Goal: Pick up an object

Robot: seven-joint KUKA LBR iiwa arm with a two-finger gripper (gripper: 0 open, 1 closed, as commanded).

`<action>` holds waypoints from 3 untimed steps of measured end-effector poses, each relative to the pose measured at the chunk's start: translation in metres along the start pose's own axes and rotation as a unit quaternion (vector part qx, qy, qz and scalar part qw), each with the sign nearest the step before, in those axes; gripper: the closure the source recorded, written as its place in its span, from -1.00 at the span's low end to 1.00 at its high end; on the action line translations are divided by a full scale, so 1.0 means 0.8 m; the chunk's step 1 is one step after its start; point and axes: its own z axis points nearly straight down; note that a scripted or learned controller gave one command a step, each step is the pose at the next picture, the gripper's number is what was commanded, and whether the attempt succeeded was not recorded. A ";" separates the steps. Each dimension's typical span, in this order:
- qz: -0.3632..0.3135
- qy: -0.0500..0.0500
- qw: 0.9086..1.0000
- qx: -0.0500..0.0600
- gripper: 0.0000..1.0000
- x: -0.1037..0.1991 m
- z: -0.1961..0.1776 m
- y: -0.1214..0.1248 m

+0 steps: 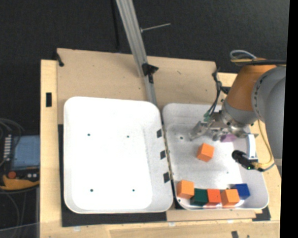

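Approach step, no grasp yet. Gripper [207,132] sits low over the right bin [181,117], its fingers spread apart with nothing between them. Orange cube [205,152] lies loose on the bin floor just below the fingers, near but apart. Along the bin's near wall: orange, green, two more orange and a blue block [242,190]. Left bin [80,113] untouched. Next move, by my reading: shift toward the cube, centre on it, descend, close.

A robotics lab: a plywood bench [47,136] with two white bins [113,154], loose cables [0,129] and dark flooring.
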 end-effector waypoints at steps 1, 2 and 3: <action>0.000 0.000 1.000 -0.002 1.00 -0.001 -0.015 0.001; -0.001 0.001 1.000 -0.005 1.00 -0.005 -0.094 0.012; -0.001 0.001 1.000 -0.005 1.00 -0.009 -0.172 0.004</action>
